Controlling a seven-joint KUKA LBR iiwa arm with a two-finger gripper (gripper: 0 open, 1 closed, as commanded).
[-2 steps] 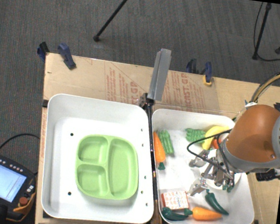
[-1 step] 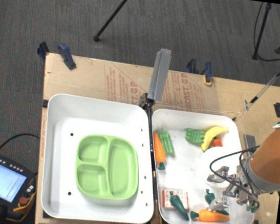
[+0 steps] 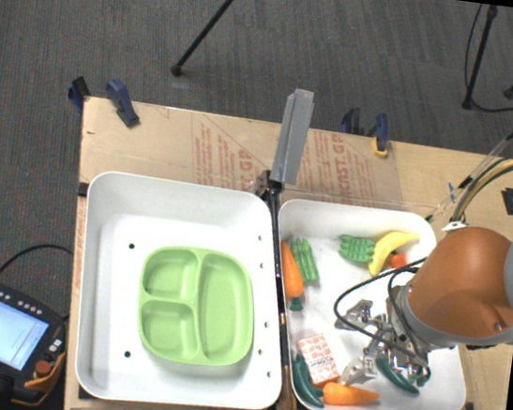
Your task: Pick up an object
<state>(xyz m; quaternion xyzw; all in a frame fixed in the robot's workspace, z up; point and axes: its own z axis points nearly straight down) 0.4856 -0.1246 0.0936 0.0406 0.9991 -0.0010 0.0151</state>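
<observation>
While the gripper [image 3: 384, 361] hangs low over the right bin [image 3: 443, 391], just above a carrot [image 3: 350, 393], its jaws' state cannot be told; a centred, straight descent is advised.

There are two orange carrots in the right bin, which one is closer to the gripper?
The carrot at the bin's near edge, just below the gripper. The other carrot lies against the left wall.
</observation>
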